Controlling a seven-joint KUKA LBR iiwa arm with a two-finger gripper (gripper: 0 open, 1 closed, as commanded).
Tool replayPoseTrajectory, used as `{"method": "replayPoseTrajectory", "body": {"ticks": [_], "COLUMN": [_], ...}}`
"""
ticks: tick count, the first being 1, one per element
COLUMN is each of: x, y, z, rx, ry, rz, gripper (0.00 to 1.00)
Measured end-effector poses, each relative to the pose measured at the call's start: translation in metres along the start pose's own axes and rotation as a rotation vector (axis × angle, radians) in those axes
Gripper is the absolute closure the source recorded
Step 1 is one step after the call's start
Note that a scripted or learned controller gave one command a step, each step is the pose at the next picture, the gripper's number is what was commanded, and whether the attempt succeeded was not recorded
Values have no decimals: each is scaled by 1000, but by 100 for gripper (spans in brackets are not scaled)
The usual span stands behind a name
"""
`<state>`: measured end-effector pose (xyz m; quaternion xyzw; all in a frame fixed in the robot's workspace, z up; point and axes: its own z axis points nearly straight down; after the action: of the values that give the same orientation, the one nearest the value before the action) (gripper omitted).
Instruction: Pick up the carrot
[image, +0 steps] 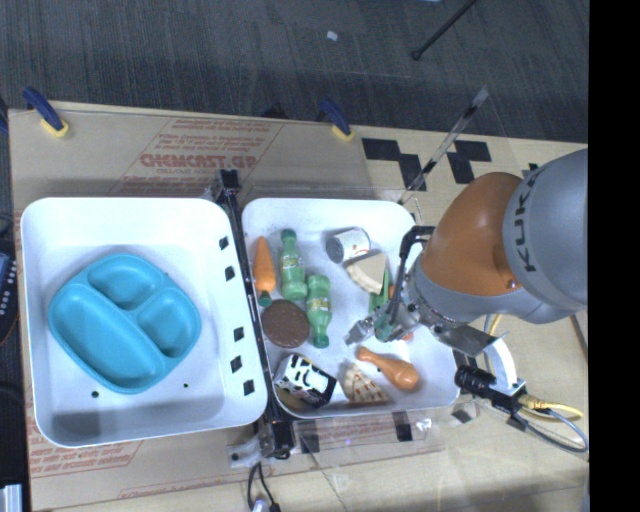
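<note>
We have yet to lift the carrot (263, 265), lying untouched by the right bin's (310, 212) left wall, well apart from our gripper (385, 325), whose state we cannot tell.

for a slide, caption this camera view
Tool over the right bin, carrot lying by its left wall.

Robot lab: clamped cardboard bench (200, 150), bins (60, 420)
</note>
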<state>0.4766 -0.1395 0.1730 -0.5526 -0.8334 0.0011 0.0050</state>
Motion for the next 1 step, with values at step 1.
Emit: {"method": "replayPoseTrajectory", "body": {"ticks": [1], "x": [-48], "y": [-12], "z": [-110], "rx": [-6], "ry": [-13], "rz": [-209], "gripper": [100]}}
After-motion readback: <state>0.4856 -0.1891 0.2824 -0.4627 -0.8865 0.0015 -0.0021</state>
